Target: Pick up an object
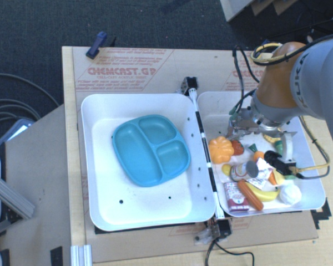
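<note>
My gripper (246, 139) hangs low over the back half of the right bin (211, 107), under the orange-banded wrist. Just left of it sits an orange toy pumpkin (221, 149), with a small red piece (237, 147) beside it. In front of them lie a round silver-topped thing (250, 169), a yellow banana (265, 193), an orange sausage-like piece (250, 196), a red packet (235, 198) and a white ball (290, 194). Nothing shows as held by the gripper.
The left bin (100, 193) holds a blue three-compartment plate (151, 149). A divider rail (202, 143) runs between the bins. A blue object (96, 45) lies on the board behind the left bin. Cables lie on the floor at far left.
</note>
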Controlling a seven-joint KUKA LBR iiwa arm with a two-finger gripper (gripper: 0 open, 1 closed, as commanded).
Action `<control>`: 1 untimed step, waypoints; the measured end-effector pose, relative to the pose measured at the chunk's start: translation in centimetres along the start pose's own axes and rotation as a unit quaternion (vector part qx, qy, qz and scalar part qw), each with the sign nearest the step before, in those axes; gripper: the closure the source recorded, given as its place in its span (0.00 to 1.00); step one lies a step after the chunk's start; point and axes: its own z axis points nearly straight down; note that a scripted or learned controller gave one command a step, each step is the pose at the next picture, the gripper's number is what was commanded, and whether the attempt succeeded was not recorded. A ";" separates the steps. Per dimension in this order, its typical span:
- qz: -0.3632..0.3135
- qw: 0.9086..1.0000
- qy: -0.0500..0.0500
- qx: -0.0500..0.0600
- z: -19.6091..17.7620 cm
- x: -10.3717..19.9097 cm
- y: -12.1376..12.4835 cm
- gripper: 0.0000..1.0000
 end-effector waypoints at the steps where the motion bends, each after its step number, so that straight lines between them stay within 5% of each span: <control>1: 0.000 1.000 0.000 0.000 0.0 0.0 0.0 0.00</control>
